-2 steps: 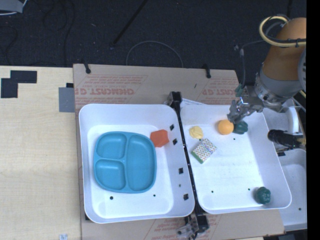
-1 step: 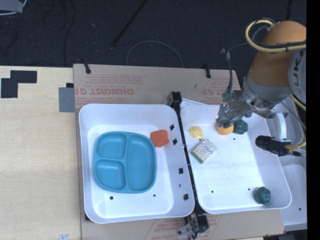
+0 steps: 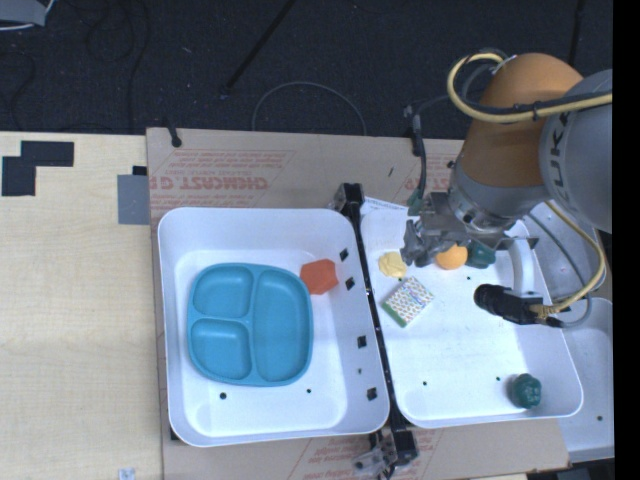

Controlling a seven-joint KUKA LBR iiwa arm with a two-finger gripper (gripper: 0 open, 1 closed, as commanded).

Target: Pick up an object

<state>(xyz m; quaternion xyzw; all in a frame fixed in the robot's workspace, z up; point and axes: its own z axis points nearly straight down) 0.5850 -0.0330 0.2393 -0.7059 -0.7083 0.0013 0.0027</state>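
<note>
My gripper (image 3: 424, 246) hangs low over the back left part of the right bin (image 3: 470, 368). Just to its left lies a pale yellow object (image 3: 392, 264), and just to its right a small orange ball (image 3: 452, 257). A teal piece (image 3: 482, 257) lies beside that ball, partly hidden under the wrist. In front of the gripper lies a green and white patterned packet (image 3: 407, 301). A dark green ball (image 3: 524, 390) rests in the bin's front right corner.
The left bin (image 3: 200, 230) holds a blue divided plate (image 3: 250, 323) and an orange block (image 3: 320, 276) at the plate's back right. A black divider (image 3: 368, 313) runs between the two bins. The grey and orange arm (image 3: 520, 138) covers the right bin's back right.
</note>
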